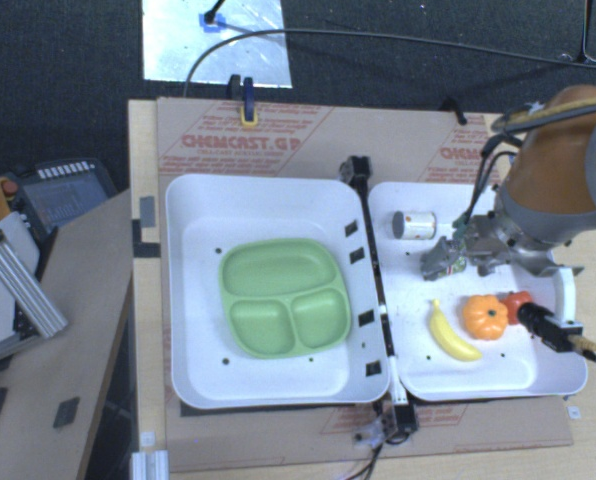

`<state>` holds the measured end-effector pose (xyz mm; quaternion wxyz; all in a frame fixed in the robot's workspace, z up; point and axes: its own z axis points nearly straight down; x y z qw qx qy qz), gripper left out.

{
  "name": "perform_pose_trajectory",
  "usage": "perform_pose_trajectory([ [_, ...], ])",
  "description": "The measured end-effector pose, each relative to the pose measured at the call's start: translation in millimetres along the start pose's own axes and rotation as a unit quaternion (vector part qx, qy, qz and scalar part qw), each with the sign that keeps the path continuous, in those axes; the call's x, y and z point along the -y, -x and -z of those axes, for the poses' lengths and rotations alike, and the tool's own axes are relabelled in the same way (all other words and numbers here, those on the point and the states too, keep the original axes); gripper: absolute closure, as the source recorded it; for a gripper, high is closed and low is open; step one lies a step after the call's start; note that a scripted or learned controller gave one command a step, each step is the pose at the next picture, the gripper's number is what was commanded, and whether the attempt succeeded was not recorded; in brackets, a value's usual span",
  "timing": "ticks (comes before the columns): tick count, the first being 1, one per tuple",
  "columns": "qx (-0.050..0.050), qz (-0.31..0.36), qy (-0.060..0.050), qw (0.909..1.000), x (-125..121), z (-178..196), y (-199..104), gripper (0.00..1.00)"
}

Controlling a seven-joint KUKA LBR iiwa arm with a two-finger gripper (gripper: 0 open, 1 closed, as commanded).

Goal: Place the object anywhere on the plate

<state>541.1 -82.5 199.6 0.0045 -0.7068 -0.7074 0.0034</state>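
A green plate (280,296) with three compartments lies in the left bin (193,268). In the right bin (548,373) are a yellow banana (450,334), an orange pumpkin (485,317), a red object (519,302) partly hidden behind the pumpkin, and a small white can (415,225) lying on its side. My gripper (441,262) hangs low over the right bin's middle, below the can and just above the banana's upper end. Nothing visible is held in it.
The arm's orange band and grey wrist (553,183) cover the right bin's far right side. A black divider (370,268) runs between the two bins. Cardboard (278,138) lies beneath the bins, and a grey device (58,198) sits at the left.
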Motion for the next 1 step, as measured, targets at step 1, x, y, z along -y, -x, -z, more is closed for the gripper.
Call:
perform_pose_trajectory([
  [1, 0.001, 0.001, 0.006, 1.0000, -2.7, 6.0, 0.0, 0.00],
])
